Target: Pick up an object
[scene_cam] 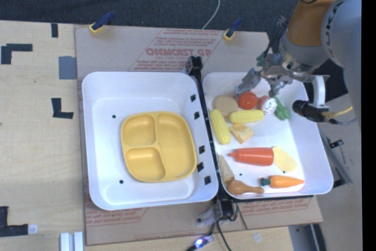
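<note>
Carrot [283, 181] at lower right of frame, tomato [247, 101] just below the gripper [262, 83], its fingers spread apart, holding nothing.

robot lab, arm [329, 14], clamped cardboard [176, 50], bins [94, 91]

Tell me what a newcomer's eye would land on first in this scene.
First the yellow divided tray, alone in the left bin. Next the bright heap of toy food in the right bin: a corn cob, a red tomato and an orange carrot near the front. Then the gripper, open above the tomato at the far end of that bin.
</note>
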